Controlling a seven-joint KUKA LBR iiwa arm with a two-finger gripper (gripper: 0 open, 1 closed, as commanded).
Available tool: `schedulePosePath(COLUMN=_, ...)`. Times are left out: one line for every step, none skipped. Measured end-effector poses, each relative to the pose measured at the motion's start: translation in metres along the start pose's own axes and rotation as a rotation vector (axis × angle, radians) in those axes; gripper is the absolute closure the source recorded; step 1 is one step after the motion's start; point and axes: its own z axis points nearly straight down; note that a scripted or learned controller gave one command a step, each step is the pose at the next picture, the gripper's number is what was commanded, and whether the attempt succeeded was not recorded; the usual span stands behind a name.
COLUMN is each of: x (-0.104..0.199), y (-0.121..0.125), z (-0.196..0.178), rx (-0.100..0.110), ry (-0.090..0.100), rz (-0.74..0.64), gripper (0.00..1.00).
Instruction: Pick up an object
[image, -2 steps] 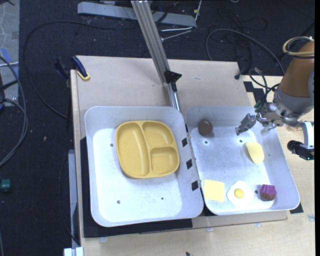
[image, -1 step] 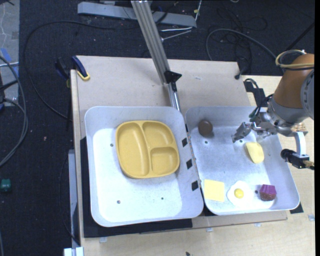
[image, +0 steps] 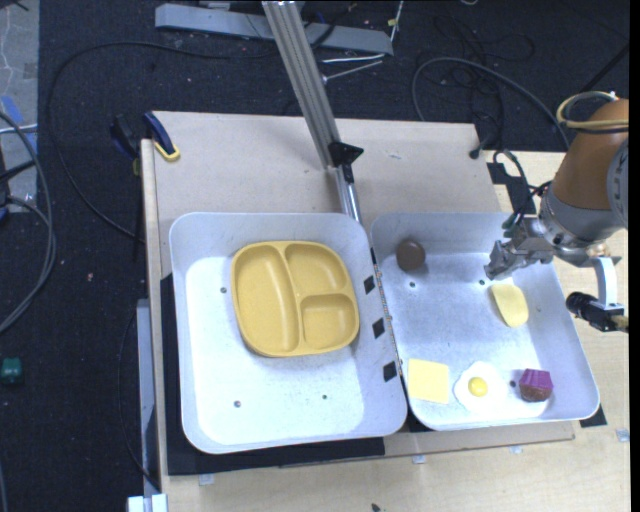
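Nearest camera, lower right of frame: toy fried egg, flat yellow cheese square, small purple block along right bin's front. Pale yellow oblong slice — likeliest target — lies just below gripper, long axis running top-left to bottom-right. Finger spread: cannot tell. Brown round lump well left. Yellow divided plate in left bin.

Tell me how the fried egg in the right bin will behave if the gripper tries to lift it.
The fried egg lies flat and thin on the right bin, so fingers would probably struggle to get under its edge. It looks like moulded toy food, likely light and stiff. Its smooth surface may slip, nudging it toward the purple block.
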Motion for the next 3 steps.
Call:
schedulePosePath(x=-0.002, y=0.005, z=-0.044, rx=-0.004, ry=0.0, rz=-0.001, gripper=1.0)
schedulePosePath(x=-0.003, y=0.01, z=-0.088, rx=-0.004, ry=0.0, rz=-0.002, gripper=1.0)
schedulePosePath(x=-0.002, y=0.009, z=-0.152, rx=-0.006, ry=-0.001, rz=-0.002, gripper=1.0)
